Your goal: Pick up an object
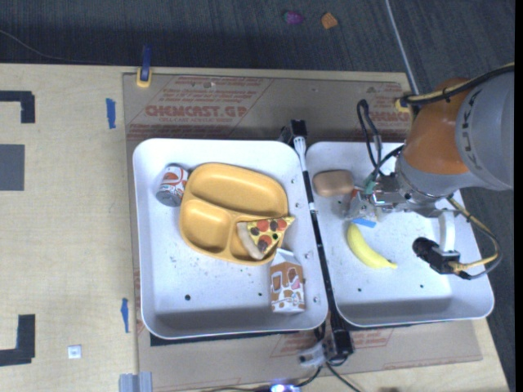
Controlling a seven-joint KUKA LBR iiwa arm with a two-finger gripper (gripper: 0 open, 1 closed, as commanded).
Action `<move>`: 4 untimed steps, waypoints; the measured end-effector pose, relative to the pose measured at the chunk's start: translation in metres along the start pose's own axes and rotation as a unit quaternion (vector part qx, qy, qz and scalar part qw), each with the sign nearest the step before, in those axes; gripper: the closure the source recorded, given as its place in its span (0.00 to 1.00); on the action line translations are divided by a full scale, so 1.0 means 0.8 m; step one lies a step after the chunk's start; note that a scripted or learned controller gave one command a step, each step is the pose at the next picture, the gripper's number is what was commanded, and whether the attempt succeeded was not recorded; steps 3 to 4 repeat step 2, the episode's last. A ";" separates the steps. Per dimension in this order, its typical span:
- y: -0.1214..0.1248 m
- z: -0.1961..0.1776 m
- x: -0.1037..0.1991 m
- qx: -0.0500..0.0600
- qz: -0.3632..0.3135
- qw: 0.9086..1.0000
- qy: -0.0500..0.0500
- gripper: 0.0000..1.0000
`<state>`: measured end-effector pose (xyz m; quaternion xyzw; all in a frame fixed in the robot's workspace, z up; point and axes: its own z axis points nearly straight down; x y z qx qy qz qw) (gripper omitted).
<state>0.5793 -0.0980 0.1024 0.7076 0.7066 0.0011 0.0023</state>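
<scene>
We log two shallow white bins on a pale wooden table (65,243), a brown printed cardboard sheet (245,100) under them and dark carpet (204,15) beyond at 12 o'clock. The left bin (155,300) carries a glossy yellow divided plate (225,211), smooth and rounded, with a toy pizza slice (263,235) in its 4 o'clock compartment. A crushed soda can (172,184) touches the plate at 10 o'clock; a small printed carton (287,287) stands at 5 o'clock near the bin's rim.

In the right bin (409,300) we note a curved yellow banana (366,247) near centre, and a tan rounded bread-like piece (332,183) at 11 o'clock. The claw (368,207) hangs just above the banana's upper end; we cannot tell its state. Bare bin floor lies open at 5 o'clock.
</scene>
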 end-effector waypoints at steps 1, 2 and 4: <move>-0.038 -0.104 0.094 0.002 -0.001 1.000 0.001 1.00; -0.065 -0.120 0.045 0.003 0.000 1.000 0.001 1.00; -0.065 -0.120 0.045 0.003 0.000 1.000 0.001 1.00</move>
